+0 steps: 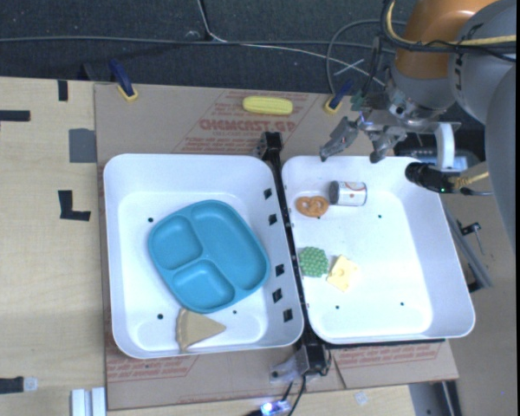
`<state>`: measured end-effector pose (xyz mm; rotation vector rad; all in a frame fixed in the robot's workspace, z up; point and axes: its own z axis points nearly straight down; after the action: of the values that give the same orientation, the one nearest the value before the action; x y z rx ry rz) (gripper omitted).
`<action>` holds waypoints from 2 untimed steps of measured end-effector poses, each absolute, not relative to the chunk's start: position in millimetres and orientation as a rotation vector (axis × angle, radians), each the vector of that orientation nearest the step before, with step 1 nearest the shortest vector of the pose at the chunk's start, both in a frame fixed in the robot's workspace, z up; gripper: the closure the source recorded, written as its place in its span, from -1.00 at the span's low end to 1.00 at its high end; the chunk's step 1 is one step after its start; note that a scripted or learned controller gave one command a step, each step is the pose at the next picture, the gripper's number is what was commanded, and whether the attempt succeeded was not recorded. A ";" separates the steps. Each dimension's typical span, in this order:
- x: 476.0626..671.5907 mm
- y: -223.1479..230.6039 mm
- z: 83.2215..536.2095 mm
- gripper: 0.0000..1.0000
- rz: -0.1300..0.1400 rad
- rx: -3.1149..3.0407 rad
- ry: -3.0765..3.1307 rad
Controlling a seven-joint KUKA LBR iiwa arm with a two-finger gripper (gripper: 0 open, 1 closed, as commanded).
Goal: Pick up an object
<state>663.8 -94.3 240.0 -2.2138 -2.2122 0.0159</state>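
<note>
My gripper (357,146) hangs above the back edge of the right bin (433,258), its two fingers spread apart with nothing between them. Just below it in that bin lie a small silver can (349,193) on its side and a brown pretzel (311,205). Nearer the front sit a green round piece (313,261) and a yellow cheese-like wedge (342,273), touching each other. The left bin (126,198) holds a blue divided plate (208,254) and a tan wedge (197,328) at its front.
A yellow banana-like object (267,105) lies on the cardboard behind the bins. Black clips (271,146) join the two bins along the middle wall. Cables loop above the arm at the back right.
</note>
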 end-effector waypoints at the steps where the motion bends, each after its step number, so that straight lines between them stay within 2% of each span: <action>1: 666.1 -94.0 249.2 -1.00 0.001 -2.219 -2.223; 2: 661.1 -89.3 185.6 -1.00 0.009 -2.216 -2.220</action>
<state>661.1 -89.3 185.6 -2.2162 -2.2198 0.0088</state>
